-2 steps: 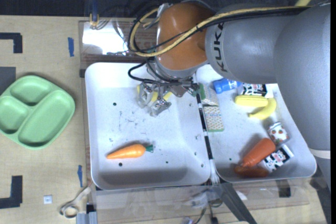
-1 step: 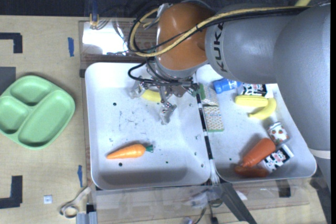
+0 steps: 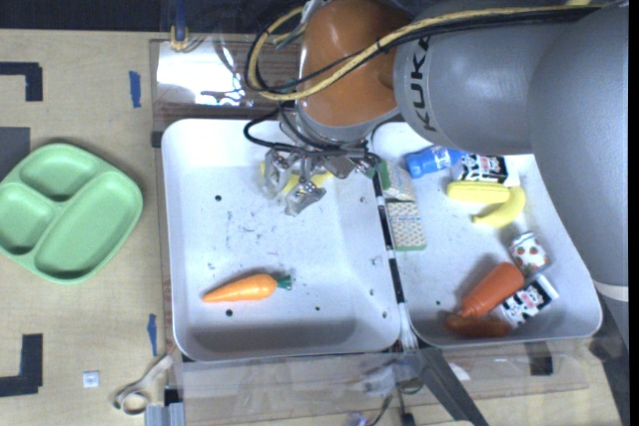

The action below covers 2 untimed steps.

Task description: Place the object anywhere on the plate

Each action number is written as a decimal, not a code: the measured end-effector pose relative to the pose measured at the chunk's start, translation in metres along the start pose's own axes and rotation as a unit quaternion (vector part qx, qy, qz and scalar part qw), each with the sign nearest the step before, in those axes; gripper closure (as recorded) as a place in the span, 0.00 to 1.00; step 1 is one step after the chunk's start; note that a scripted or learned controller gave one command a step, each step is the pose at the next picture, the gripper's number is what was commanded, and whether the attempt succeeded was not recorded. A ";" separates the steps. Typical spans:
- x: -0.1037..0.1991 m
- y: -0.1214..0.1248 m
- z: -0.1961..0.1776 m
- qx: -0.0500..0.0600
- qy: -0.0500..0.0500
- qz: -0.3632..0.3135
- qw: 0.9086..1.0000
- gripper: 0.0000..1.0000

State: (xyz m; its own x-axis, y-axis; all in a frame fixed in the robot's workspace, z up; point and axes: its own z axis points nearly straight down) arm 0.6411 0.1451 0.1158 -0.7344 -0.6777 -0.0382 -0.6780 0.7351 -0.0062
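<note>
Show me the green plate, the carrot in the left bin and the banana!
green plate [image 3: 68, 212]: camera view, on its large compartment.
carrot [image 3: 240, 289]: camera view, middle of its orange body.
banana [image 3: 491, 198]: camera view, on its yellow middle.

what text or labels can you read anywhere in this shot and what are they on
"KUKA": black letters running down the grey arm.
Blue packet in the right bin: print too blurred to read.
Black-and-white packet beside it: print unreadable.
Black-and-white item near the orange carrot: unreadable.

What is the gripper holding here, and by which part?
Cannot be told. The gripper sits low in the left bin over something yellow, but the grip itself is not clear.
</note>
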 end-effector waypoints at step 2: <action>-0.003 -0.001 -0.012 0.001 -0.005 0.002 1.000 1.00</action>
State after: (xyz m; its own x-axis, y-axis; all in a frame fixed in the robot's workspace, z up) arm 0.6432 0.1463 0.1282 -0.7365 -0.6747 -0.0490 -0.6752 0.7376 -0.0075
